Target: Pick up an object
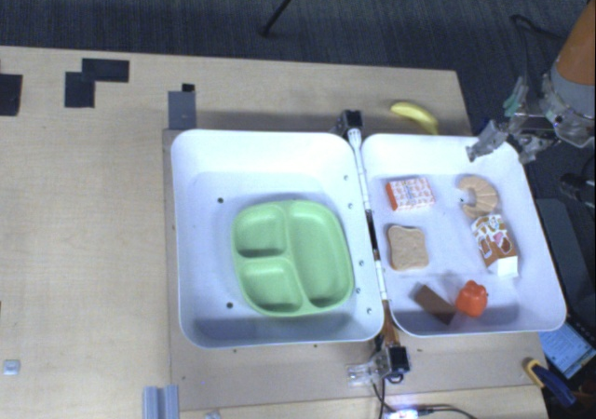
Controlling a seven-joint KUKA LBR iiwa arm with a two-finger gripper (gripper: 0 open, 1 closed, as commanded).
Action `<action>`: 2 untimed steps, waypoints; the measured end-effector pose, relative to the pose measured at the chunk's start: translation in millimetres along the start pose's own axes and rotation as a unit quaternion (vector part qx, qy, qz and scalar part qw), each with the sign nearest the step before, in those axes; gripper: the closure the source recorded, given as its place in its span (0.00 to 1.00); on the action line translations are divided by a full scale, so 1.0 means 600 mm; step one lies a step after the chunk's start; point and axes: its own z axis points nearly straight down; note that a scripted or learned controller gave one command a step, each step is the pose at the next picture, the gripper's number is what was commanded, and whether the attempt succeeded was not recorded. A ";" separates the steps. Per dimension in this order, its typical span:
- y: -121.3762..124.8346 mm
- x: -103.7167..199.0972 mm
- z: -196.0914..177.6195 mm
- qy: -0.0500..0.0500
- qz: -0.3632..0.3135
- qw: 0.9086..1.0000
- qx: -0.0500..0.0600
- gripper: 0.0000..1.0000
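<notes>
step: pre-grasp; nothing is picked yet
gripper (504,137): over the right bin's (542,250) far right corner; I can't tell its state
next move: likely swing in over the bin and drop onto one item
candidates, all in right bin: 1 red-white packet (410,193), 1 bread slice (407,247), 1 bitten cookie (479,192), 1 wrapped bar (494,242), 1 brown block (433,302), 1 red-orange item (472,299)
left bin (200,222): 1 green divided tray (291,256)
outside: 1 banana (415,115), beyond the bins
</notes>
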 end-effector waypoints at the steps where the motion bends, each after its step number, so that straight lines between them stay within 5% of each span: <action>1: -0.056 0.039 0.192 0.000 0.001 1.000 -0.001 0.00; 2: -0.181 0.124 0.215 0.000 0.002 1.000 -0.001 0.00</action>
